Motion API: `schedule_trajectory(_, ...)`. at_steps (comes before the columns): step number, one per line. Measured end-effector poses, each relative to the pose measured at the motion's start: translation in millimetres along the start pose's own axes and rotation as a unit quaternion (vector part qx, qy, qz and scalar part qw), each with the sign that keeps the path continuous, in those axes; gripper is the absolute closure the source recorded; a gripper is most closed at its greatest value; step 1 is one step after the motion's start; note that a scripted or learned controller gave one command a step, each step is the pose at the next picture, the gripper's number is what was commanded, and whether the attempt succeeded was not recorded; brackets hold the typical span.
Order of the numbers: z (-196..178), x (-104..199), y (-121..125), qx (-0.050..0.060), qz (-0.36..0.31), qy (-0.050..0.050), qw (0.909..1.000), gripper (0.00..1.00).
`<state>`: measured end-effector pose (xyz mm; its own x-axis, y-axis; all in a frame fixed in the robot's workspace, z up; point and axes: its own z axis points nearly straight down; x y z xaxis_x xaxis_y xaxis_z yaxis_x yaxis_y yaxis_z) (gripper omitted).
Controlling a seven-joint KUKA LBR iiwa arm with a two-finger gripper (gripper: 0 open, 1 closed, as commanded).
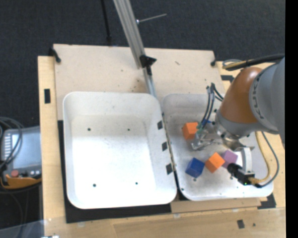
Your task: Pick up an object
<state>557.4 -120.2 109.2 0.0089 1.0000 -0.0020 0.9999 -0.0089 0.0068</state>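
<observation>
beside the metal claw (pixel 197 144), smooth coloured cubes (pixel 190 130)

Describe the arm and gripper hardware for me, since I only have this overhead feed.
The arm is a rounded grey body with a broad orange band above the wrist. Thin dark and bluish cables loop from the wrist down to a small metallic gripper. A black cable runs behind it along the right bin.
</observation>
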Motion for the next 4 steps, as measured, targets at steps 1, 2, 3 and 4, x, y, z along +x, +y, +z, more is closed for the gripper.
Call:
schedule_trajectory(1, -49, 2, -6, 0.000, -0.002, 0.000, 1.0000, 1.00)
schedule_trajectory(2, -99, 10, -3, 0.000, -0.006, 0.000, 1.0000, 1.00)
schedule_trajectory(3, -163, 5, -3, -0.001, -0.006, 0.000, 1.0000, 1.00)
schedule_trajectory(4, -147, 61, -11, 0.003, -0.008, 0.002, 1.0000, 1.00)
